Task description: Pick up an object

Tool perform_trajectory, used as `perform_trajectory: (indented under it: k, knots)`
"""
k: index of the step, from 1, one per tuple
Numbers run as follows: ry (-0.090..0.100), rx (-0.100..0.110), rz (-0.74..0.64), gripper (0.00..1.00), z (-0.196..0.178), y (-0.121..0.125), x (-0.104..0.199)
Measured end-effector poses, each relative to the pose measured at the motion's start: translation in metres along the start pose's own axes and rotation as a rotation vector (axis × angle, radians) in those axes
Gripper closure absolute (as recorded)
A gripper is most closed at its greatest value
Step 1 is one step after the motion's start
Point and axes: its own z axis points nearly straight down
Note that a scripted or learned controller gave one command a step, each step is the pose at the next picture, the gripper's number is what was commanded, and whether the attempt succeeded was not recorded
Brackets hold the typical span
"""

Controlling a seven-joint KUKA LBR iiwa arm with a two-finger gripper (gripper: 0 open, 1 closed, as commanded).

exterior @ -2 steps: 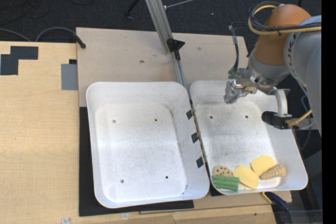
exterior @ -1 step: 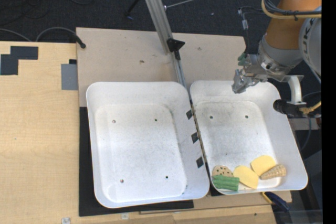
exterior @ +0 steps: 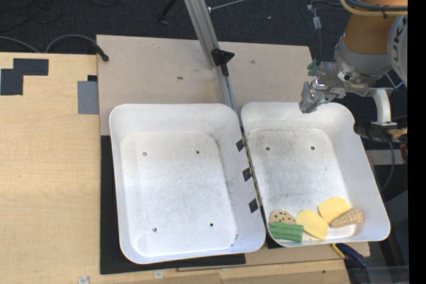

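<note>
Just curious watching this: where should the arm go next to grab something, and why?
Probably toward the near edge of the right bin. The gripper hangs over its far rim, while the yellow pieces, green piece and cookie cluster there.

Two bins (exterior: 133,118) side by side, items (exterior: 313,221) in right bin's near corner

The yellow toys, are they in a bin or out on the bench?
In. The yellow toys lie in the near corner of the right bin, beside a green piece.
</note>
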Motion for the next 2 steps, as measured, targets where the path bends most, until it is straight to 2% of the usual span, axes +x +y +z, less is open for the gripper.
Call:
perform_trajectory:
  k: [2]
  knots:
    - [0.003,0.008,-0.001,1.00,0.001,-0.057,0.096]
